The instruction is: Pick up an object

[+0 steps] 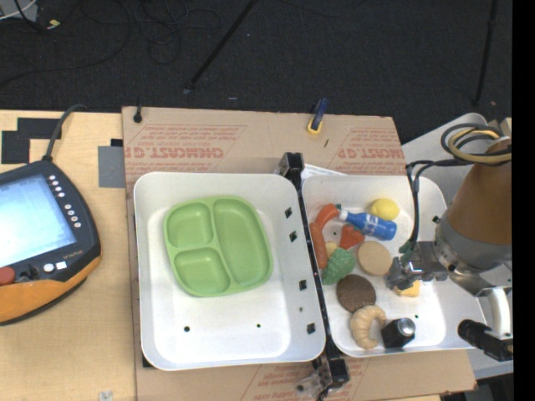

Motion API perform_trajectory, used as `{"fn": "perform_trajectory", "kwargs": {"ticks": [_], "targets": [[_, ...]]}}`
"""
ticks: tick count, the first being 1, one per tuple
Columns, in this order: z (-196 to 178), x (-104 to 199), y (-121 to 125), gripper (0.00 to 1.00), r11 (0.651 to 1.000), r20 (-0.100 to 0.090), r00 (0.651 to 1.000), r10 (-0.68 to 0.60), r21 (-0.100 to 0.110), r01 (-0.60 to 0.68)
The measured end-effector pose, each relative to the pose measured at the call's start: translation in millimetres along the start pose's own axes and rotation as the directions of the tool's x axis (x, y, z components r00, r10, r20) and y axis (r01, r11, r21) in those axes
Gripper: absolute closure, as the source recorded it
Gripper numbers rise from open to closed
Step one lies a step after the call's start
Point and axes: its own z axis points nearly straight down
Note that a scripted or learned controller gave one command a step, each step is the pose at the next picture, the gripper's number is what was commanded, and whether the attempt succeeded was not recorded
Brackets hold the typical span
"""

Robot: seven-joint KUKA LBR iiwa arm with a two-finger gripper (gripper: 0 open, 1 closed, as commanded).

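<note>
The gripper [407,276] hangs low over the right bin [435,192], near its right side, and something small and yellow [409,288] shows right at its tip — whether that piece sits between the fingers or just lies under them cannot be told. The toys crowd the same bin: a yellow ball [384,209], a blue bottle [370,222], an orange carrot [321,224], a green leafy piece [340,266], a tan disc [374,259], a brown disc [357,291], a croissant [366,325] and a black cylinder [398,332] (silver-topped). The left bin [159,324] holds a green divided plate [217,246].
</note>
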Motion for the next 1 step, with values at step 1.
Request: {"fn": "perform_trajectory", "kwargs": {"ticks": [1], "targets": [[-36.8, -0.8, 0.8, 1.0, 1.0, 0.0, 1.0, 0.001, 0.0, -0.001]]}}
